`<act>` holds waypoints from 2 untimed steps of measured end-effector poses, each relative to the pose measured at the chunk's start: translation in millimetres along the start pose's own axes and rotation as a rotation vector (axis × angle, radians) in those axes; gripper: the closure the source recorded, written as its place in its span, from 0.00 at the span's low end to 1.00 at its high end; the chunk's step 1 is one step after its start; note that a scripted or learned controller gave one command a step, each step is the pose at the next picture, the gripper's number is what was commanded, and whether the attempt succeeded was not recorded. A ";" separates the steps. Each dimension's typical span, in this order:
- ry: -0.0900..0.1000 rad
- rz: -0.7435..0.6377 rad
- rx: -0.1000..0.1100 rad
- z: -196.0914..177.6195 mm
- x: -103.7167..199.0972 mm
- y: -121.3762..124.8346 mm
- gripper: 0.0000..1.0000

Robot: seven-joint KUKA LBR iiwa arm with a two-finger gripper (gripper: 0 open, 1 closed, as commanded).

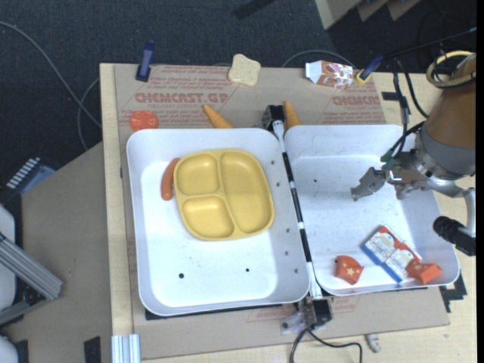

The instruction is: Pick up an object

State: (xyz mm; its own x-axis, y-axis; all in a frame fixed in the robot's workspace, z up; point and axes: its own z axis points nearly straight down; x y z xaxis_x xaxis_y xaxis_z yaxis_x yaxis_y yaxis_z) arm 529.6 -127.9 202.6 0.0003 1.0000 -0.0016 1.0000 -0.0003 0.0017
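Over the right bin (333,146) hangs the end effector (368,185), and from where I stand I cannot tell how it is set. Nearer the front of that bin lie a red strawberry (349,268) and a blue-and-white packet (388,252), well apart from it. A yellow divided plate (224,193) sits in the left bin (219,286), a sausage (168,180) touching its edge.

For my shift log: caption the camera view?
End effector above the right bin, away from the strawberry and carton.
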 end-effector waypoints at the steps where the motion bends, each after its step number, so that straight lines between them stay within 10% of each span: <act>1: 0.002 0.000 0.003 -13.4 3.4 -50.7 0.00; 2: 0.002 -0.001 0.001 -23.6 36.1 -50.2 0.00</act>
State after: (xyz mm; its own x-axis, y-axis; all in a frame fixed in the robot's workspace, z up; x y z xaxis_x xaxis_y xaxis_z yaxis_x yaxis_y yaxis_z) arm 479.3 -91.7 226.0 -0.0009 1.0000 0.0001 1.0000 0.0009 0.0006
